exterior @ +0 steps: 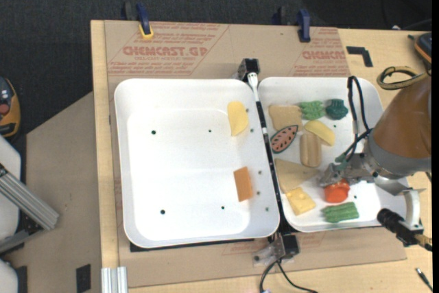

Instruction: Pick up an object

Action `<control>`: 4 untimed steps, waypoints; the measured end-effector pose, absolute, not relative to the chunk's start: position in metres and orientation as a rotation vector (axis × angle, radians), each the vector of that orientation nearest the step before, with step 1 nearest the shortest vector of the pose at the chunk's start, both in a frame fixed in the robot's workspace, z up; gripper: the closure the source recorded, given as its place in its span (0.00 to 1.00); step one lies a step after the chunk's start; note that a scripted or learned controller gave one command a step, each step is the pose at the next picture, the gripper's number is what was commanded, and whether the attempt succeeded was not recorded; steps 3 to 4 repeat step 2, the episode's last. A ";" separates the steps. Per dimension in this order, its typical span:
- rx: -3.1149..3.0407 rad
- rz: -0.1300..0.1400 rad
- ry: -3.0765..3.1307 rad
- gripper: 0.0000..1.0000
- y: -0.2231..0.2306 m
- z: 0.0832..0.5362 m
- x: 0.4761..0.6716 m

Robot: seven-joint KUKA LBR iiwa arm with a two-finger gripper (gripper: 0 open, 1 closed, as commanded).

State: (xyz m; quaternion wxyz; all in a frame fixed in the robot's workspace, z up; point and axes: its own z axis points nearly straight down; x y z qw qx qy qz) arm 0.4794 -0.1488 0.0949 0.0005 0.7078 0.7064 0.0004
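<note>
L bin (137,147): shallow white tray, nearly bare; it carries a pale yellow piece (237,118) near its upper R wall and an orange block (243,184) lower down, both close to the divider, well apart from each other. Probable reason: this bin serves as the drop side, so few items lie there. A black clip (248,68) sits at the top of the seam where the two bins meet, apparently to keep them butted together. R bin (363,89): the stocked side, holding the pick candidates. Going L to R: a tan slab (282,115), a brown oval piece w/ red spots (283,139), a yellow cube-like piece (300,200), a tan cylinder (311,149), a green leafy item (312,108), a yellow wedge (320,132), a red item (336,193), a dark teal item (336,108), a green ridged piece (341,213). Gripper (341,172): down in the R bin, just above and touching or nearly touching the red item; whether the claw is spread or pressed together cannot be told, as the wrist hides it. Judgement: the red item is the likely target; pick not yet confirmed. Clutter is tight here, so neighbours may be nudged.
</note>
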 end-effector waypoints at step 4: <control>2.212 0.009 2.228 1.00 0.023 0.224 0.511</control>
